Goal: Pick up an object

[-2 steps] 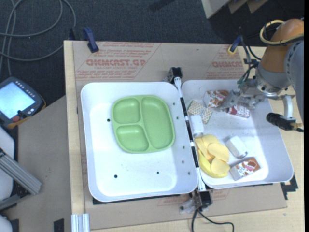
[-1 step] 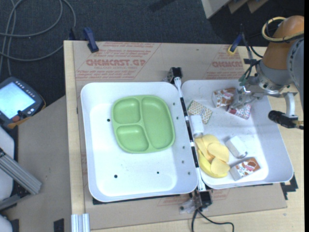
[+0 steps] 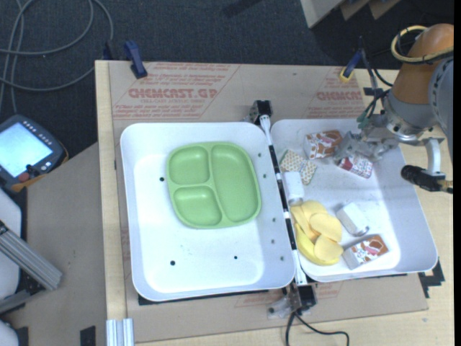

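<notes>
Camera view has my pincer (image 3: 358, 148) low in the far part of the right bin (image 3: 410, 215); whether it is spread or pressed together I cannot tell. A red-and-white packet (image 3: 356, 166) lies just beneath it, a second packet (image 3: 323, 144) to its left. Crackers (image 3: 297, 164) sit near the divider, yellow banana-like pieces (image 3: 318, 231) nearer, with a grey block (image 3: 353, 218) and a third packet (image 3: 368, 250). The left bin (image 3: 144, 215) on the counter (image 3: 216, 85) carries a green divided plate (image 3: 214, 184).
</notes>
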